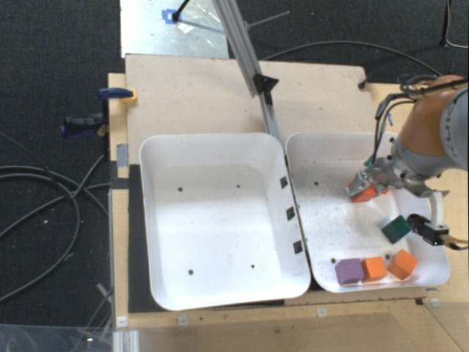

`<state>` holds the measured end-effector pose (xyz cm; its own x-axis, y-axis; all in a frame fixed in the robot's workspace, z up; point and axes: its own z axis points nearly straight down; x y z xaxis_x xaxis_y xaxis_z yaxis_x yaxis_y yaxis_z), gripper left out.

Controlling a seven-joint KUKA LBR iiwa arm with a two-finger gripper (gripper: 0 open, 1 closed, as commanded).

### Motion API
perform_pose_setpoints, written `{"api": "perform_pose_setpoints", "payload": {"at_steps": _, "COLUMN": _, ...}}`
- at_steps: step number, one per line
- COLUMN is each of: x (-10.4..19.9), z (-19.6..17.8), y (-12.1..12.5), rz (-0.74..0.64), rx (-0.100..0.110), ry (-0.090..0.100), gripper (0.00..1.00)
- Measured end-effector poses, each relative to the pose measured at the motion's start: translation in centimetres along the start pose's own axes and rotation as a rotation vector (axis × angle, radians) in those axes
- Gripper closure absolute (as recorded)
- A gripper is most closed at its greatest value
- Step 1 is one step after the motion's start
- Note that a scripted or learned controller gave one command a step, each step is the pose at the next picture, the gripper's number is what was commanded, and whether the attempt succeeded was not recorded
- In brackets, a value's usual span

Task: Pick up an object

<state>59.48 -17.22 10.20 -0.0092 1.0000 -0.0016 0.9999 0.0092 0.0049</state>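
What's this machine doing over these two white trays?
A grey and orange robot arm reaches in from the right over the right bin. Its end effector is down at a small orange-red object, apparently trying to pick it up, though I cannot tell whether it has a hold. A dark green block, a purple block and two orange blocks lie near that bin's front edge.

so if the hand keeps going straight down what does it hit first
Most likely the orange-red block right under the hand, though depth is hard to judge; past it there is just the right bin floor.
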Motion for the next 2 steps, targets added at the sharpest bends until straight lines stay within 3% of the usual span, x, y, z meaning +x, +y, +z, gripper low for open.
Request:
{"api": "perform_pose_setpoints", "payload": {"at_steps": 1, "x": 8.0, "z": -2.6, "y": 1.6, "rz": -0.004, "rx": 0.001, "ry": 0.003, "gripper": 1.00}}
{"api": "perform_pose_setpoints", "payload": {"at_steps": 2, "x": 14.4, "z": -9.3, "y": 6.8, "rz": -0.005, "rx": -0.007, "ry": 0.004, "gripper": 1.00}}
